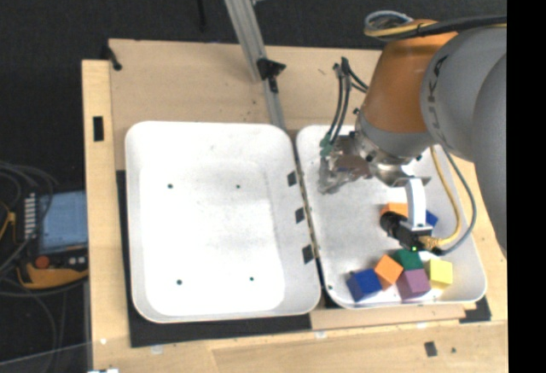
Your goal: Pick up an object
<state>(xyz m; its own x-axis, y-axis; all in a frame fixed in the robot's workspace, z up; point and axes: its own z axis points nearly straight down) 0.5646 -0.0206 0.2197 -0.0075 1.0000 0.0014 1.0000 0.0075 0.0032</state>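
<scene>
Approach step: two-finger gripper (pixel 331 179), finger state indeterminate, nothing visibly held, over right shallow white bin (pixel 341 218). Next: travel to small blue cube (pixel 363 283), descend.

Two bins side by side on table (pixel 188 81). Blocks (pixel 401 273) clustered in right bin (pixel 341 218) near its front edge (touching each other); left bin (pixel 213 218) alongside.

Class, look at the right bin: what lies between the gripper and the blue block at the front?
Camera view: bare white bin floor separates the gripper from the blue block.
</scene>
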